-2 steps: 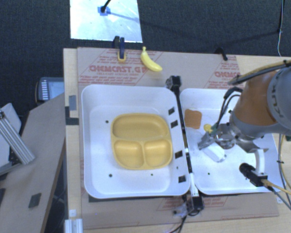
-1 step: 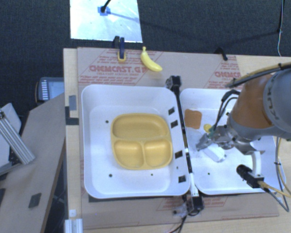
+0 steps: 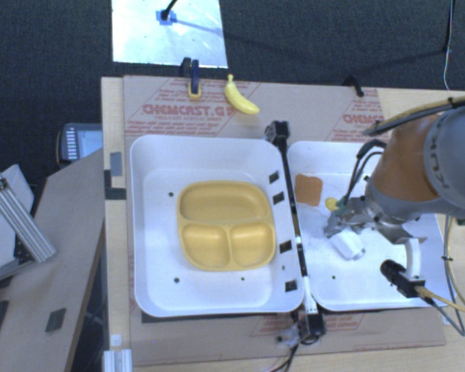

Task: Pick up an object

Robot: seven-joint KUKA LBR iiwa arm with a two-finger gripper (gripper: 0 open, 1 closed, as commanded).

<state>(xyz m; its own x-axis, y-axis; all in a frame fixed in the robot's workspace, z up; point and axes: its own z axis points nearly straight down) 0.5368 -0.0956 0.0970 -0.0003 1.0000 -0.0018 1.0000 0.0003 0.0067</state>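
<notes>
Gripper (image 3: 342,225) hangs low over the middle of the right bin (image 3: 318,285), touching or just above a small white block (image 3: 347,245); whether it is clenched I cannot tell. Its long axis seems to run toward the bin's near-right corner. An orange-brown square (image 3: 308,190) lies near the bin's left edge.

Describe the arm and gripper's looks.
The arm is a thick rounded grey body with a broad orange band above the wrist. Dark cables loop beside the band. The gripper is a small grey metal assembly.
</notes>
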